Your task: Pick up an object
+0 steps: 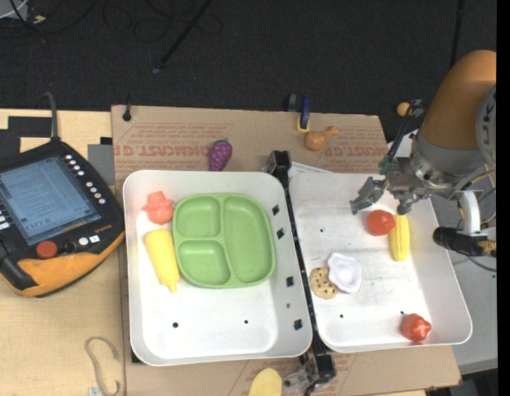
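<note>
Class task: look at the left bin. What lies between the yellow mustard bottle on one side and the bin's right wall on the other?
The camera view shows a green divided plate lying between the yellow mustard bottle and the left bin's right wall.

Claw [385, 198] hovering spread over the right bin [453, 304], fingers straddling above a red tomato [380, 222], yellow corn [399, 238] lying just beside

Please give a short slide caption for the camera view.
Gripper hovers open above tomato in right bin.
</note>
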Motion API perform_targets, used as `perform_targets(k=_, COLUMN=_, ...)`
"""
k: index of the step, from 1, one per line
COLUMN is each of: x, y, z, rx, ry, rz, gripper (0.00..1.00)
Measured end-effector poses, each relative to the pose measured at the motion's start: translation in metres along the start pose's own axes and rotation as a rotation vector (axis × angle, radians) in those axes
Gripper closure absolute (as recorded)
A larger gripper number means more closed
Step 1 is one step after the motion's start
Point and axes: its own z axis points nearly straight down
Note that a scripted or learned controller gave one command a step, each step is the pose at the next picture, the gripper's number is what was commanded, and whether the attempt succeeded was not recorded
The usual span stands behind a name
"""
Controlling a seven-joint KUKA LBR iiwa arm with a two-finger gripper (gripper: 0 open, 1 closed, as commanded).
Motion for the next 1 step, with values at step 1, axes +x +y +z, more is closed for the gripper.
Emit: perform_targets(k=1, x=-0.0003, y=0.0028, z=-0.0082, rx=-0.014, ry=-0.002, rz=-0.002, gripper=0.0)
